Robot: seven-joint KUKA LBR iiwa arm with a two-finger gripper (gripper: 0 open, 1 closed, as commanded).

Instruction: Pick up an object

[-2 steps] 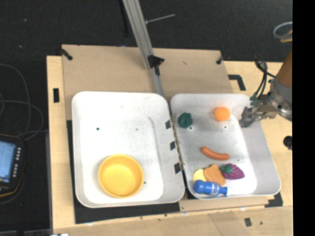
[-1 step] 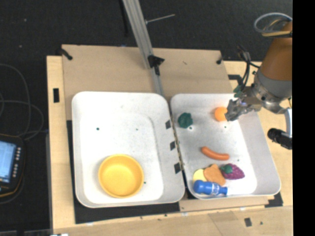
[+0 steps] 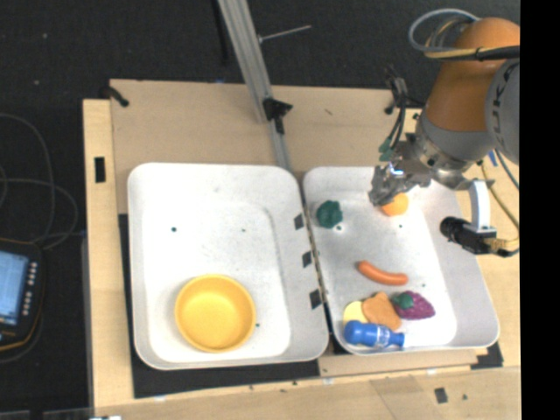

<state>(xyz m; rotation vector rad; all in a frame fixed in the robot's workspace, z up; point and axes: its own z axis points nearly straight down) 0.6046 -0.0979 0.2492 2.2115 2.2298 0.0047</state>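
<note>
From above, the grey two-finger gripper (image 3: 386, 191) hangs over the far end of the right white shallow bin (image 3: 455, 322), directly atop a small round orange-yellow object (image 3: 396, 205) that peeks out just below and beside it; whether that object sits between the fingers I cannot tell. A dark green lump (image 3: 329, 213) lies just left of the gripper. Nearer the camera are an orange carrot-shaped toy (image 3: 382, 273), a purple piece (image 3: 413, 304) and a blue bottle-shaped toy (image 3: 374, 334), while a yellow plastic bowl (image 3: 214, 311) sits well off in the left white bin (image 3: 175, 199).
</note>
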